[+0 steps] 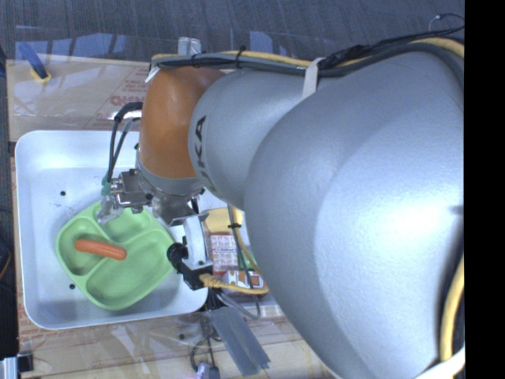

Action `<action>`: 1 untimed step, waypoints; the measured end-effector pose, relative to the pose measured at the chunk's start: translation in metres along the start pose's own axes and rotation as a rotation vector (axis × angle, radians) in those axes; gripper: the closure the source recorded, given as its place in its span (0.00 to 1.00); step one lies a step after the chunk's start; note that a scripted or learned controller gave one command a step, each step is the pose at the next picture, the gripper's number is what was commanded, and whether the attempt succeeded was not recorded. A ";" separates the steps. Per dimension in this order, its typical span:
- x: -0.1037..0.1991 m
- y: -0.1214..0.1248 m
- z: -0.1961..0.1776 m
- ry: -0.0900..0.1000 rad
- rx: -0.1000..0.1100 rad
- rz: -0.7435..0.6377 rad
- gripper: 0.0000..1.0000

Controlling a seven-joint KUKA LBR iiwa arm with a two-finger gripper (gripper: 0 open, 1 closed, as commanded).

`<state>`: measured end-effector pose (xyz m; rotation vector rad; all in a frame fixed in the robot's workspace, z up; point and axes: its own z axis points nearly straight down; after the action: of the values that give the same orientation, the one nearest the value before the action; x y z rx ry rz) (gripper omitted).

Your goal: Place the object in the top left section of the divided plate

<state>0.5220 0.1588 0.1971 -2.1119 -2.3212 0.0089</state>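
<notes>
The grey arm fills the right of the frame, its wrist hanging over the white bin at left. In the green divided plate, lower left, the orange sausage-shaped object lies in the upper-left section. Whether the jaws are released or clenched I cannot tell, so a careless lift might snag the plate's rim and tip the object out.
</notes>
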 end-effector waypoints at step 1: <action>0.001 0.000 -0.009 0.000 0.004 -0.008 1.00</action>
<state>0.5216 0.1600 0.2060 -2.1001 -2.3277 0.0141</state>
